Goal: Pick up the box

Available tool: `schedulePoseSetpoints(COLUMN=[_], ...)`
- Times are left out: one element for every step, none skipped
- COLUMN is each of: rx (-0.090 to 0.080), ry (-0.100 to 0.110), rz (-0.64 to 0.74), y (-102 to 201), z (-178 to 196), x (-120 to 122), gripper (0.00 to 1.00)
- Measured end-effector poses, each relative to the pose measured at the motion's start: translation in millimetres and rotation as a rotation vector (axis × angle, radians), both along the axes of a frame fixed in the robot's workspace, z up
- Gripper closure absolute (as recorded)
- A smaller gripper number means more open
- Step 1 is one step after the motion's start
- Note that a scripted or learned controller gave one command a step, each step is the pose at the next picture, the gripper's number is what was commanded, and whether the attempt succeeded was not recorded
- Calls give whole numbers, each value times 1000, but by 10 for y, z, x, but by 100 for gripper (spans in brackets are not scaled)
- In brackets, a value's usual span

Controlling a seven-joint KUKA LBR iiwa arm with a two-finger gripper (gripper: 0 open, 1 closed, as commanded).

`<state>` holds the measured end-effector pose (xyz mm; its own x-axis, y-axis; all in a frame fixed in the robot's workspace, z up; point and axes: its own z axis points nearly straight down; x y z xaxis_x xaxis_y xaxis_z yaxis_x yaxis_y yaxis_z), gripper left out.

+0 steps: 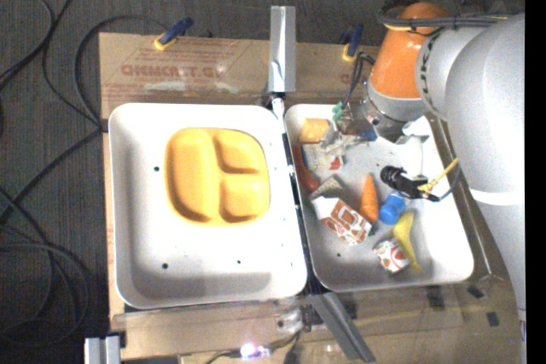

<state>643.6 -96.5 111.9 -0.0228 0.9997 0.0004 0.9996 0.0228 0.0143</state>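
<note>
Dark carpet [51, 21] strewn with cables surrounds a cardboard-topped desk [128, 55] that carries 2 white bins. The left bin [141, 268] holds 1 yellow divided tray [217, 175]. The right bin [448, 256] is cluttered.

The box [345, 222], a small white carton with a red-brown print, lies on its side in the lower middle of that bin. It sits just beside a carrot [368, 197] and near a small can [390, 255].

The gripper [348, 129] is low over the bin's upper left part, close to a crumpled clear wrapper [324, 156] and well apart from the box. Whether it is released or clenched I cannot tell from this angle, and nothing can be made out in its grasp.

By my reading, the task is at its start: the box rests on the bin floor, not yet lifted. What is left is nearly everything: bringing the gripper across and down to the box, closing on it without catching the carrot, and raising it clear.
</note>
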Motion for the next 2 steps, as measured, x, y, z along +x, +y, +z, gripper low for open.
schedulePoseSetpoints(rx=[0, 7], ry=[1, -5], rz=[0, -91], y=[1, 10], z=[-1, -151], x=[-1, -59], gripper=[0, 0])
